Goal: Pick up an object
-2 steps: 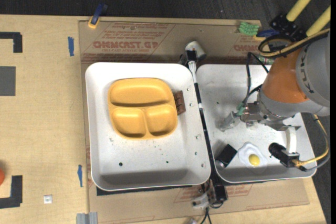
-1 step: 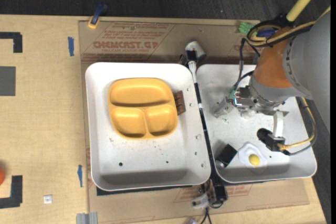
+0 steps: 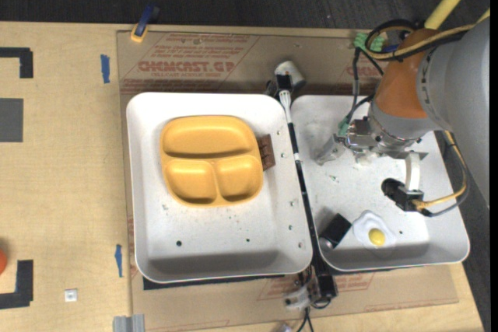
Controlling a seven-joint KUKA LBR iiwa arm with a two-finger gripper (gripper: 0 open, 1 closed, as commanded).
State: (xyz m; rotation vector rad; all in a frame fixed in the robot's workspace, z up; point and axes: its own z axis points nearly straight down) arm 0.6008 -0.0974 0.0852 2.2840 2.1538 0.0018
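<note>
Grey arm with orange band parked low over right white bin (image 3: 436, 241), gripper (image 3: 359, 142) near back-left corner. Fingers: honestly can't tell, too blurry.

Likely targets: fried-egg toy (image 3: 372, 232) and small black block (image 3: 335, 228), tucked against front wall, tight approach. Yellow divided plastic tray (image 3: 210, 159) sits mid left white bin (image 3: 156, 245), more room around it.

Legible text: one printed mark only.
On the brown cardboard sheet (image 3: 194, 58) under my bins I read red lettering, roughly "CHEMCAST GP"; the smaller red lines above and below it are too blurred to read.
</note>
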